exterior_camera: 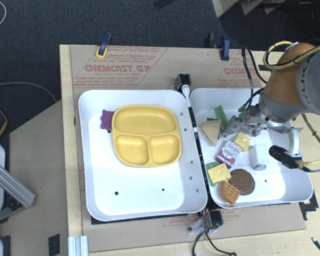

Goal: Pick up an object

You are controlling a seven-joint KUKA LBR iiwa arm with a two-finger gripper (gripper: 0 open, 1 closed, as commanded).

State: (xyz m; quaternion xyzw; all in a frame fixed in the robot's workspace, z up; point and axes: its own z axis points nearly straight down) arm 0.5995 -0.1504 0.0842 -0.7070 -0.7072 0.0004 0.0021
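Food pieces (230, 152) are crowding just below my end effector (244, 126); I cannot tell its state, and I am risking pinching several together.

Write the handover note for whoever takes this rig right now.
Pincer: low over the far part of the right bin; whether it is open or shut cannot be told, and nothing shows in its grip.
Right bin holds the toy food: green piece, pale wedge, small yellow block, pink packet, cheese slice, brown patty, waffle.
Left bin: yellow divided plate with a purple piece at its left edge.
Done: no pick confirmed.
Left: grasp one object and lift it.
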